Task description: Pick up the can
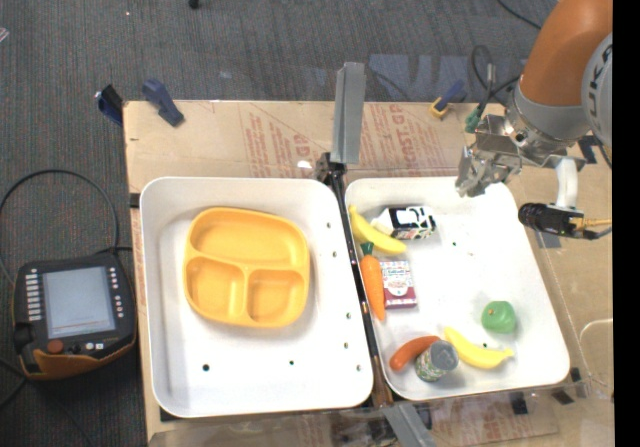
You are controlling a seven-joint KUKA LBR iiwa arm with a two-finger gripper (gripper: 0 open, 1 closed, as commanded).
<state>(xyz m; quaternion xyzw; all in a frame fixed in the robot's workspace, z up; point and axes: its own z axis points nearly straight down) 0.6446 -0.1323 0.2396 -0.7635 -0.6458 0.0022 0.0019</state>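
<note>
Camera view, looking down on two white bins. Left bin [160, 355] fills the lower left and centre of the frame; right bin [530, 275] sits just beside it at lower right.

In the left bin, a yellow tray [247, 266] with three compartments, lying flat.

In the right bin, near its bottom edge, the can [436, 362], grey-green, apparently upright with its top toward the camera. Touching its left side, a red-orange sausage [411, 352]. Just to its right, a banana [478, 349], close against the can. Right of that and slightly higher, a green apple [499, 316].

Along the right bin's left wall, a carrot [373, 286], lying lengthwise. Beside it, a small red and white box [399, 285]. Above them, a second banana [375, 233] and a black and white carton [411, 222], touching.

Gripper [486, 173] at upper right of the frame, hanging over the right bin's top rim, well apart from the can. Fingers pointing down with nothing between them; whether spread or closed, cannot tell. Arm's orange band [565, 40] above it at the right edge.

Far left, on the floor, a pendant [73, 305] with a grey screen.
</note>
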